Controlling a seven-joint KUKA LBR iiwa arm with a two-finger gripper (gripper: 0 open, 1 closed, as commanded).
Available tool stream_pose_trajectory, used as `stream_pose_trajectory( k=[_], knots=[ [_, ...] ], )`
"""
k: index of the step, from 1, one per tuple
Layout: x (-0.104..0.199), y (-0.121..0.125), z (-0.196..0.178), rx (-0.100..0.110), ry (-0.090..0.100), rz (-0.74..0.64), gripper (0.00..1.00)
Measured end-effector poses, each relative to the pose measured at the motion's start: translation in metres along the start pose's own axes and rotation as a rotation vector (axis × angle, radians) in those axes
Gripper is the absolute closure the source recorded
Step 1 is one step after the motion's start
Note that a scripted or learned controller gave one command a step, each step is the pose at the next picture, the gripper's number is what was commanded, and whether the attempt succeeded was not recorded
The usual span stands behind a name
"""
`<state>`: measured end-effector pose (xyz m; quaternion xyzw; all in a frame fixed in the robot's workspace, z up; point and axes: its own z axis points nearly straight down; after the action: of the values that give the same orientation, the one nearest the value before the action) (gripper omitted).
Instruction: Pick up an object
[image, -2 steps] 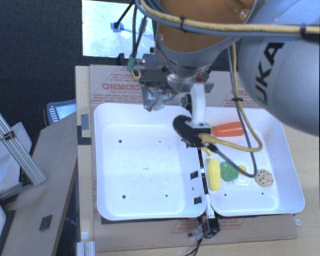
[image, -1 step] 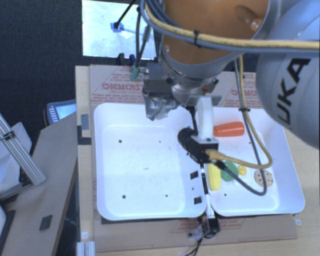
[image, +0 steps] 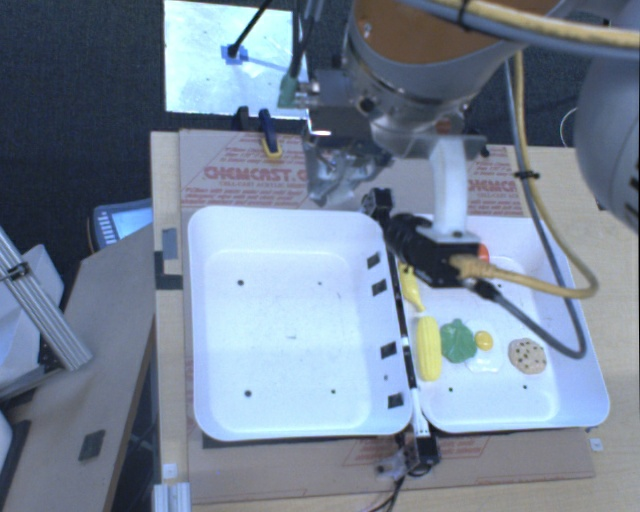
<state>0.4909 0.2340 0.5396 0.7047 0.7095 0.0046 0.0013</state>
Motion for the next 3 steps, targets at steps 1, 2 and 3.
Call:
stream_pose_trajectory(
  k=[1,2,3],
  knots=[
    [0.001,0.0,-0.007,0.004,-0.002,-0.005,1.0],
    [0.001,0.001,-0.018,0.003,-0.001,-0.011,1.0],
    [-0.002,0.101,0.009,0.007,-0.006,0.009,1.0]
  ],
)
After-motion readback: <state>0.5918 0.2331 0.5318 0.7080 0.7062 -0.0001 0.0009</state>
